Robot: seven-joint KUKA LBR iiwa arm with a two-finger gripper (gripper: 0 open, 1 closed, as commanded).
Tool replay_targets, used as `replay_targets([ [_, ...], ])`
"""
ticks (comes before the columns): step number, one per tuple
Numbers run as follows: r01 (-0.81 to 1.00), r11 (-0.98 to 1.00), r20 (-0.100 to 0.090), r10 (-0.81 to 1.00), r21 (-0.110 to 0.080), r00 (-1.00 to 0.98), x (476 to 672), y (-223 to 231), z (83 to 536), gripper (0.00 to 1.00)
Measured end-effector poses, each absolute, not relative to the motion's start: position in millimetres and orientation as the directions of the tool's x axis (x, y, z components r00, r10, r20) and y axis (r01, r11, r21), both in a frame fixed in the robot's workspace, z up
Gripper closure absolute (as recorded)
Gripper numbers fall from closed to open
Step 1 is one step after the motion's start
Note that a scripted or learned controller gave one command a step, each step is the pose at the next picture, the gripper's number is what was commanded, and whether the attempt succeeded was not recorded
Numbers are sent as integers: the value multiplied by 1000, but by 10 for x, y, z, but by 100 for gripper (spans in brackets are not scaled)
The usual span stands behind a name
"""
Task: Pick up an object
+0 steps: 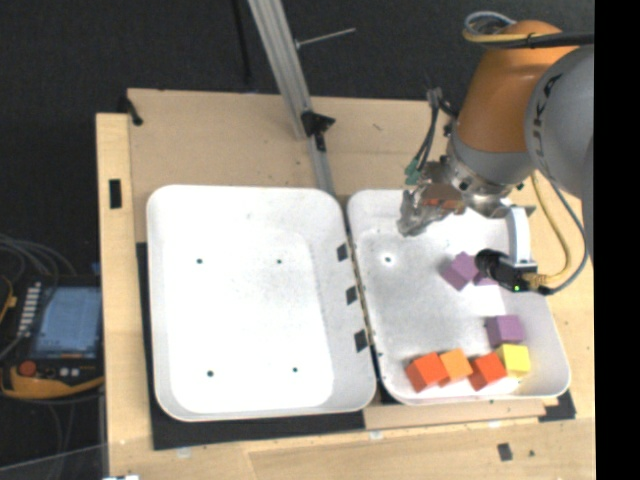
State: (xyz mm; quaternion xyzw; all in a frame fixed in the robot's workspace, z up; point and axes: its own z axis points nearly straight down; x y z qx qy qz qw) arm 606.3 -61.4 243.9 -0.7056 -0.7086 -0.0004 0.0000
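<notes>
Six small blocks in right bin (395,268), none held. Purple block (460,269) mid-bin, alone, just left of black fitting on arm's wrist. Second purple block (506,328) lower right, w/ yellow block (515,357) touching just below. Along near rim: orange-red block (428,370), orange block (456,364), red block (487,370), packed side by side. Left bin (240,298) beside it, bare white floor w/ few dark dots.

Gripper (418,213) hanging over upper left part of right bin, well apart from every block, nothing between fingers. Finger spacing: can't tell, too small and blurred against bin wall.

Handling, as judgement: look like light, rigid cubes, prob. foam or wood, flat faces, not fragile, not slippery to look at. Best target prob. lone purple block near centre; free space on left and near sides, so room for fingers on two opposite flat faces, straight down from above. Row at near rim harder: neighbours touching, rim close, fingers likely to land on top or push instead of grip. Risk w/ light cubes: nudge or tip on contact if approach off-centre.
</notes>
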Motion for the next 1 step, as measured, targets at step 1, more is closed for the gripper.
replay_targets([
  [1, 1000, 6, 1, 1000, 0, -6, 6016, -193, 2419, 100],
])
